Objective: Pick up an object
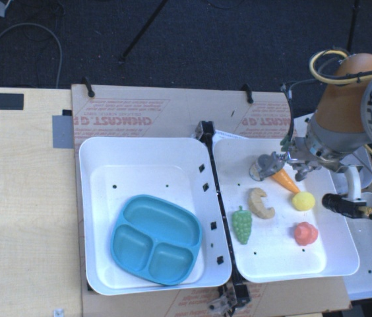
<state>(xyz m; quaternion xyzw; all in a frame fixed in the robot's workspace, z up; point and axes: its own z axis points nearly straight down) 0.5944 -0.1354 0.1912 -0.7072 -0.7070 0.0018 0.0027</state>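
Down low in the right white plastic bin (344, 259) with the end effector (279, 164), spread unclear, hovering at twelve o'clock of the orange plastic carrot (285, 179), nothing lifted yet, whole pick left to do.

- A cardboard sheet (146, 114) with mirrored red print lies under both bins, showing at twelve o'clock of them.
- The left bin (97, 157) holds a blue divided tray (154, 238), lying tilted toward its five o'clock corner.
- A black clip strip (214, 197) runs between the left bin and the right bin (341, 259).
- The pale wooden bench (21, 216) stretches at nine o'clock, bearing dark squares (1, 107).
- Dark carpet (173, 32) with looping cables (28, 38) lies at twelve o'clock.
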